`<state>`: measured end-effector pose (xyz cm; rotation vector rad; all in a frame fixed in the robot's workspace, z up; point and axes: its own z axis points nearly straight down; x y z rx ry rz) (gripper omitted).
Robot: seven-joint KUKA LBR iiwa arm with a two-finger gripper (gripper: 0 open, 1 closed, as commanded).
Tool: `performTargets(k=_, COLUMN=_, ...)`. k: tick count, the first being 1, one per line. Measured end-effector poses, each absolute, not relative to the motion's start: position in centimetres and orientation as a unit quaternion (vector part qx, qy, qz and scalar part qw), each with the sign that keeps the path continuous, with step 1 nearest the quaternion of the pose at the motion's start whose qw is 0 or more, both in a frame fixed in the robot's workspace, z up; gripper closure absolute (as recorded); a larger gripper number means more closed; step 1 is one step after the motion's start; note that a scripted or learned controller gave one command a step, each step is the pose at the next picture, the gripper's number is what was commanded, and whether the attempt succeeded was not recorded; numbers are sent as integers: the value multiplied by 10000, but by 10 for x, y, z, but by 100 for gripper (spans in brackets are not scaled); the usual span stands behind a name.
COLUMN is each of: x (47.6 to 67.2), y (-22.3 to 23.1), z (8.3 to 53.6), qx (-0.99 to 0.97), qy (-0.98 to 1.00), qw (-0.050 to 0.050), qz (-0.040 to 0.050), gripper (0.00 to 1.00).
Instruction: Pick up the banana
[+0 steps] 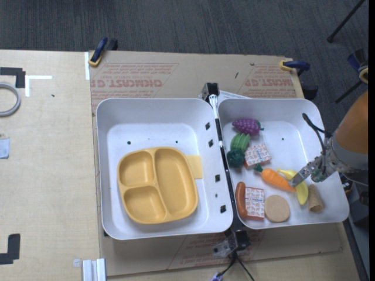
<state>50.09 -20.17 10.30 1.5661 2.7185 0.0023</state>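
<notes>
Two white bins sit side by side on your worktop [47, 174], and all the action's in the right bin [293, 113]. Your banana [296, 186] is down near that bin's right side, lying flat with the carrot [276, 179] touching its left end and a small tan cone-shaped piece [316, 199] just to its right. The gripper [307, 175] is low over the upper part of the banana, right on top of it from this angle, but honestly I can't tell from up here whether it's open or closed, or whether it has any hold on the fruit. Other stuff in that bin: purple grapes [246, 125] up top, a green veggie [238, 148] below them, a little printed box [258, 155], a sausage [240, 198], another printed packet [254, 202] and a round tan cookie-looking thing [277, 208]. The left bin [117, 113] holds a yellow divided plate [157, 184] with a flat yellow slice [195, 165] poking out beside it.
</notes>
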Motion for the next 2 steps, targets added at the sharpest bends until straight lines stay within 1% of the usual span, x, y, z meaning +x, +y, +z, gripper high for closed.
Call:
performTargets(k=1, x=520, y=-124, z=156, qx=4407, qy=8977, qw=15, qz=4, gripper=100)
performTargets(k=2, x=479, y=-129, z=93, qx=3618, qy=9323, qw=15, qz=3, gripper=100)
